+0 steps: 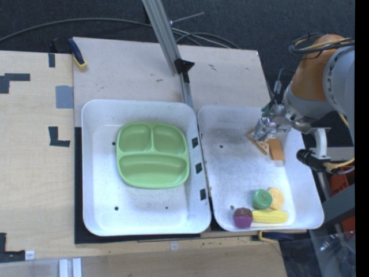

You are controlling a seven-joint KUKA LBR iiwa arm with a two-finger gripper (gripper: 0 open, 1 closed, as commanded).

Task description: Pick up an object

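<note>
My gripper (264, 129) reaches down into the right bin (230, 172) near its upper right part. Its tip sits right over a tan and orange toy food piece (272, 149) lying on the bin floor. In the bin's near right corner lies a small cluster: a green round piece (262, 199), an orange-yellow piece (277, 197), a yellow corn cob (270, 216) and a dark purple-red piece (243, 217).
A green divided plate (153, 155) rests in the left bin (98, 172). A slanted metal pole (163, 27) crosses the bench behind the bins. Cables lie on the dark floor at the back. The arm's orange band (314, 68) hangs over the right bin's far right side.
</note>
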